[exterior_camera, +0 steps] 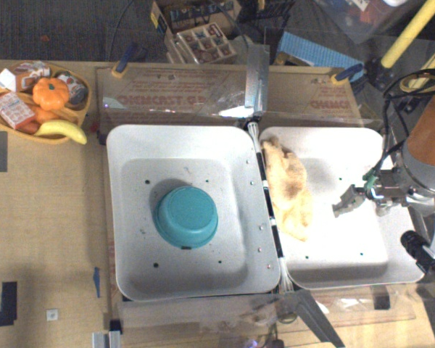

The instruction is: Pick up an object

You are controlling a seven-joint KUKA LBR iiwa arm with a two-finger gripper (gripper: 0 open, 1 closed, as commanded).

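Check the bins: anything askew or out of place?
One oddity: the tan cloth in the right bin lies crumpled against the left wall, by the divider, not flat. The teal bowl sits upside down in the left bin. The tool hovers right of the cloth.

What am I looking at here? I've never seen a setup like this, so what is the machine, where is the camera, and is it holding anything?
A single camera looks down at a slant on a bench with two shallow white bins. The left bin holds a teal bowl, upside down. The right bin holds a crumpled yellowish cloth along its left side. From the right reaches a grey robot arm with an orange band. Its end effector, a two-finger grasping tool, hangs over the right bin, apart from the cloth, with nothing between its fingers. A basket of toy food sits at the bench's far left.
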